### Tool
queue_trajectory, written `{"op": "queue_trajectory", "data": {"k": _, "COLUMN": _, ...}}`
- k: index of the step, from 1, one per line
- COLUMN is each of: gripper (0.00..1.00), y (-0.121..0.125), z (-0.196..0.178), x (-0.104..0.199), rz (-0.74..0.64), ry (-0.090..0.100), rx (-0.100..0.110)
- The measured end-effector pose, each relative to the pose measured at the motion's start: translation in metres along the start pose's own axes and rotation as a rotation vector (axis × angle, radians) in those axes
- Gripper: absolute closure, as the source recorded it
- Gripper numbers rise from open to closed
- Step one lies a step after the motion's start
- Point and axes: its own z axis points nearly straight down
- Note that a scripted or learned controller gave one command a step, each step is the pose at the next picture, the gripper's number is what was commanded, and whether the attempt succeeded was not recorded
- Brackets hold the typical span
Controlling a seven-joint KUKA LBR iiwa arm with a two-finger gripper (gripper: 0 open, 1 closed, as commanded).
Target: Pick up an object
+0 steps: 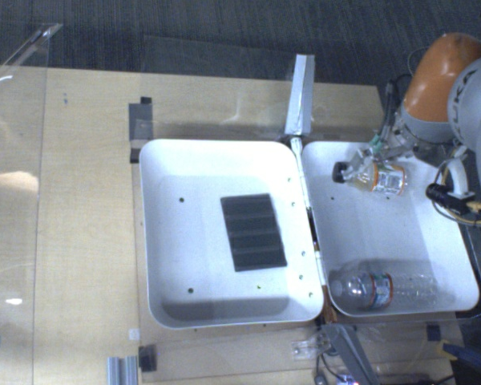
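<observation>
A small clear bottle [374, 176] with a black cap and an orange-and-white label lies tilted in the far part of the right bin [433, 239]. My gripper [385, 149] is directly over its right end, below the orange band of the arm, and seems to touch it. A larger clear plastic bottle [381, 287] lies on its side along the right bin's near wall. A black ribbed rectangular block [253, 231] rests flat in the middle of the left bin [168, 215].
A metal post [300, 95] stands behind the seam between the two bins. Black cables [457, 199] hang from the arm over the right bin's right rim. A clear panel [16, 175] covers the bench at far left.
</observation>
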Motion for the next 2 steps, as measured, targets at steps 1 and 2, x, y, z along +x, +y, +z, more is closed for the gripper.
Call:
{"op": "queue_trajectory", "data": {"k": 1, "gripper": 0.00, "y": 0.0078, "z": 0.0054, "x": 0.0063, "rz": -0.012, "ry": -0.006, "rx": 0.004}}
{"op": "queue_trajectory", "data": {"k": 2, "gripper": 0.00, "y": 0.0096, "z": 0.0058, "x": 0.0139, "rz": -0.013, "ry": -0.017, "rx": 0.005}}
